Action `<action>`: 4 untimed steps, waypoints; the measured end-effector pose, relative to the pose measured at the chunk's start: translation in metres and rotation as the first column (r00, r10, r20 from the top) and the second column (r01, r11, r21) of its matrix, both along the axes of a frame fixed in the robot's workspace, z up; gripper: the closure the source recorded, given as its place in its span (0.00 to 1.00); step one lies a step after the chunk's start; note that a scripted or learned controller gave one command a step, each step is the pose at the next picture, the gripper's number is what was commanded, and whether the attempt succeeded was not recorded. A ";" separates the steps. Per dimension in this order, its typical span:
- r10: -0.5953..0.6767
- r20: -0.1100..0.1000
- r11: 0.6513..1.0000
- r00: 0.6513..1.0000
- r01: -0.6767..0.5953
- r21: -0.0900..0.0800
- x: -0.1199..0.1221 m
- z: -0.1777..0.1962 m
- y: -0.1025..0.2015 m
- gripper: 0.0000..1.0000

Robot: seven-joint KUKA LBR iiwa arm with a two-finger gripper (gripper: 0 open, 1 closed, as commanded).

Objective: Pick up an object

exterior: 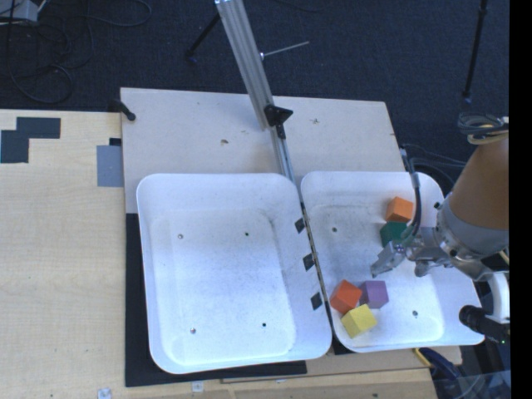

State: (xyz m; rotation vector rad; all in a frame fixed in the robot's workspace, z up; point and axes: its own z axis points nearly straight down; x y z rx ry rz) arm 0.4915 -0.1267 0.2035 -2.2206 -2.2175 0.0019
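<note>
arm: grey KUKA arm (478, 198) with orange band, reaching in from the right, low over the right bin (432, 327); wrist tilted toward the bin's middle.
gripper: gripper (389, 260) points left and down into the right bin, tips near the floor; how far the fingers are spread, cannot tell, the metal parts blur together. Nothing visibly held between them.
blocks: five, all in the right bin. Orange cube (400, 209) and green block (393, 233) sit near the far right wall, touching; red-orange cube (346, 295), purple cube (376, 293) and yellow cube (359, 320) are clustered at the near edge.
target vs gripper: green block is just beside the gripper, behind its tips, partly hidden by it; likely the pick candidate. Near cluster lies below the tips, apart from them.
left bin: left bin (158, 214), white, beside the right bin.
why low: judged as a descent or grasp try; no lift yet.
risk: green block touching orange cube, may get nudged.
</note>
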 end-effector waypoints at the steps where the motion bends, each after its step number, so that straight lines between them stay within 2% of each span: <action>1: 0.001 0.002 1.000 1.000 -0.001 0.002 -0.004 -0.113 -0.031 0.00; 2: -0.003 0.002 1.000 1.000 0.003 0.002 -0.004 -0.102 -0.032 1.00; 3: 0.008 0.007 1.000 1.000 -0.008 0.001 -0.003 -0.010 0.035 1.00; 4: 0.002 0.004 1.000 1.000 -0.002 -0.001 -0.004 0.030 0.036 1.00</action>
